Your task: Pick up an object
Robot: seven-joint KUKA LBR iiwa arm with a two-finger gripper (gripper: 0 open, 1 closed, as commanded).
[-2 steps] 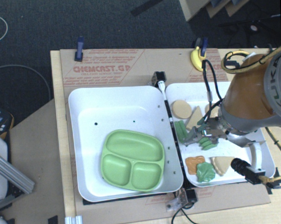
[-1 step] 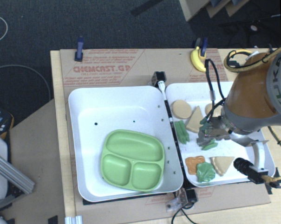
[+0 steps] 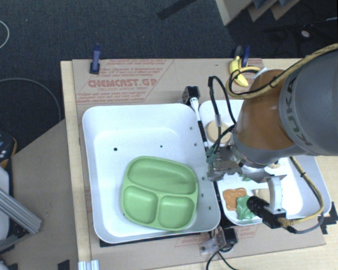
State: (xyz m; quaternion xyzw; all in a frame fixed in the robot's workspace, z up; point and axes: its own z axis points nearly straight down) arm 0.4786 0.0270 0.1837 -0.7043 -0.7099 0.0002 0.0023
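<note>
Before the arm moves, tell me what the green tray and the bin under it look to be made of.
Green divided tray: likely moulded plastic, matte to satin; rounded compartment edges, even pale colour, soft highlights.
Left white bin: probably thin formed plastic, smooth and slightly glossy; rounded corners and a soft sheen along its wall. It could be coated metal; the view cannot settle that.

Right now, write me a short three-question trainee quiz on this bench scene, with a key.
1. True or false: the green divided tray lies in the left bin.
2. Which objects lie in the near corner of the right bin? A) an orange piece and a green piece B) a blue cup C) a red ball
3. Fill in: the arm hangs over the ____ bin.

Key: 1 true; 2 A; 3 right.
</note>
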